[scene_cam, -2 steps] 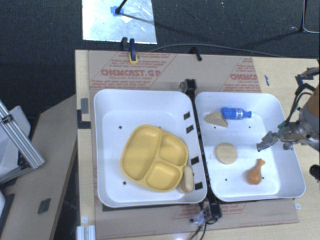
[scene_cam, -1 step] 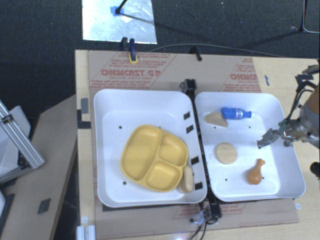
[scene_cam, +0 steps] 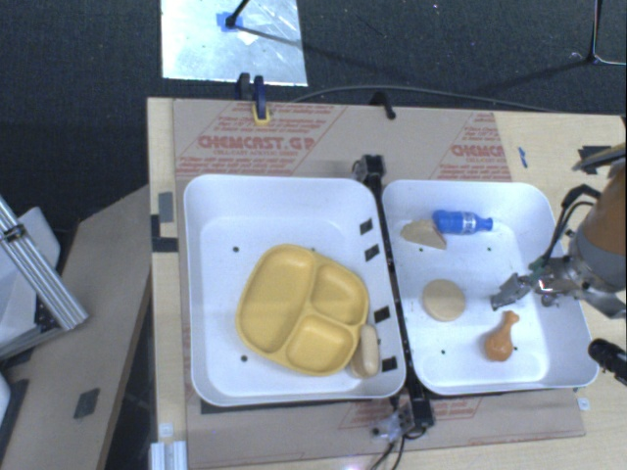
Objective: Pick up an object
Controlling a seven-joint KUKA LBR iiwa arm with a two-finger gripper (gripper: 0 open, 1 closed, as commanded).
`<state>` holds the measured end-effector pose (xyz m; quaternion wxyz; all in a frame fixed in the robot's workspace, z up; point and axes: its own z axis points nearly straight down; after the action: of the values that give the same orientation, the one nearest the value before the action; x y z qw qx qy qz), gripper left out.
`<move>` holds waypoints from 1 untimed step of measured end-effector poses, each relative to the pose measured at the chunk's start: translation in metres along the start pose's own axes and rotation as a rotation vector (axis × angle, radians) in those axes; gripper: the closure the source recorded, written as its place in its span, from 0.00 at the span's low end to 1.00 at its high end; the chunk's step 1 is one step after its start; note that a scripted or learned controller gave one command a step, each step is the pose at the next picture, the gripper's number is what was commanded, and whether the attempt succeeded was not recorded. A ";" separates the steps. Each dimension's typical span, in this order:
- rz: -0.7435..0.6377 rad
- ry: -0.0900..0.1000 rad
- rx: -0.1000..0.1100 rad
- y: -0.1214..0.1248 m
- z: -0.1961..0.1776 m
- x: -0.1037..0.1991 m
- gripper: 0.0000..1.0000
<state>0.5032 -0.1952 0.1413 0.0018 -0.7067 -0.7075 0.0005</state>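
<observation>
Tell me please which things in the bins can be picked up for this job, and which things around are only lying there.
For the job: gripper, orange drumstick, round cracker, blue bottle, beige wedge, yellow divided plate, small bread roll.

Only lying about: clamp, foil sheet, cable.

Dark carpet-like floor (scene_cam: 441,27) across the top. A shiny silver sheet (scene_cam: 233,25) lies on it, with a blue mark (scene_cam: 228,22) near a thin dark rod. Light wooden surface (scene_cam: 118,292) below, topped with a brown board (scene_cam: 294,135) printed in red lettering. A black cable (scene_cam: 460,94) runs along its far edge. Aluminium rail (scene_cam: 39,272) at left, possibly a frame part. Lighting even.
</observation>
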 end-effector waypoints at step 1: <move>0.000 0.000 -0.001 0.000 0.052 0.000 0.00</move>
<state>0.5034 -0.1947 0.0894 0.0012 -0.7067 -0.7076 0.0001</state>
